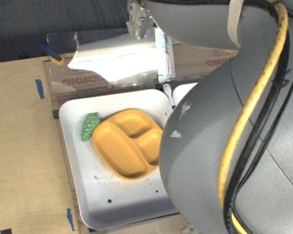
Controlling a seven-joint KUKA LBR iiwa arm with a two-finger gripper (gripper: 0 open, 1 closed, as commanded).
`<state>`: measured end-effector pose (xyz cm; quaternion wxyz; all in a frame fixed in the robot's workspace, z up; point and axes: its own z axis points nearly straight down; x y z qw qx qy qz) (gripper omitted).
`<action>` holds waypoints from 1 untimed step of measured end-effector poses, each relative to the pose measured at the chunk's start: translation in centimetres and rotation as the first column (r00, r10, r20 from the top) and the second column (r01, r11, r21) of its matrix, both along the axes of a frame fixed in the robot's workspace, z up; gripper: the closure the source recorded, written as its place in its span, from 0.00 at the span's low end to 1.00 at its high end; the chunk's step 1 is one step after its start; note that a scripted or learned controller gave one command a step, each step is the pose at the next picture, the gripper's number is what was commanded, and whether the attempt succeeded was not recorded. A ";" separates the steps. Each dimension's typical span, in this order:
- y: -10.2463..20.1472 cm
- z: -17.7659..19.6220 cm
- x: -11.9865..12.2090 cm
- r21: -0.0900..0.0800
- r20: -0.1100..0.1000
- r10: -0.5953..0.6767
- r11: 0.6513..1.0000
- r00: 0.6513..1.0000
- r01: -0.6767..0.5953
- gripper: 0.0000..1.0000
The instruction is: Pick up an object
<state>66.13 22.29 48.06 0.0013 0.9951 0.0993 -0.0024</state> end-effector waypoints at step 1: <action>0.0 0.0 0.1 0.000 0.000 0.018 1.000 1.000 -0.018 1.00</action>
